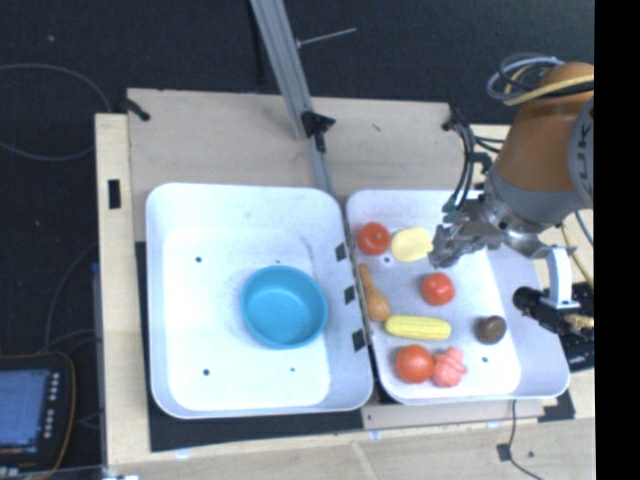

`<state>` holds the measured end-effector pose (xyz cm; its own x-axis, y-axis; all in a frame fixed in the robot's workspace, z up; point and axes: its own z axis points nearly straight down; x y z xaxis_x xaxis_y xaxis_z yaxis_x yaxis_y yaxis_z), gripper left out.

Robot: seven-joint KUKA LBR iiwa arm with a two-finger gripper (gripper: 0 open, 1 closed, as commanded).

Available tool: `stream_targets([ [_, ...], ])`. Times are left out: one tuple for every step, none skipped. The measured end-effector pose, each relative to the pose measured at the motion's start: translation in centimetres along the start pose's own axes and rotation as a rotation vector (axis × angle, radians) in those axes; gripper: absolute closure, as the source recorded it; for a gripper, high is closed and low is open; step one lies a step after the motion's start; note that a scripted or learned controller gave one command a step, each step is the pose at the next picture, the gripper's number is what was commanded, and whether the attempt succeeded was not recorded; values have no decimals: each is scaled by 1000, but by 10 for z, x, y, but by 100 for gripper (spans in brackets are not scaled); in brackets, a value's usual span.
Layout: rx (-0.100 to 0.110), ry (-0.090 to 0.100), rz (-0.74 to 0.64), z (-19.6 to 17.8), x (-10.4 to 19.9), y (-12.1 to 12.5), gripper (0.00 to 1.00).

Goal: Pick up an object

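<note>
While pincer [443, 255] grip unclear, blue bowl [285, 306] in left bin [180, 368], toy foods in right bin [520, 373].

The gripper [442, 255] is hanging over the right bin [505, 373]. Just left of it a lemon [410, 244] is lying, a tomato [374, 238] beyond that. Right below it another tomato [437, 289] is sitting, then corn [417, 327]. Far to its left, a bowl [284, 306] is resting in the left bin [190, 218].
</note>
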<state>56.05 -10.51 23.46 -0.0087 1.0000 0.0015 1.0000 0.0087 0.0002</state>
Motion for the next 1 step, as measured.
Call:
stream_targets([
  [7, 2, 1, 7, 47, 7, 100],
])
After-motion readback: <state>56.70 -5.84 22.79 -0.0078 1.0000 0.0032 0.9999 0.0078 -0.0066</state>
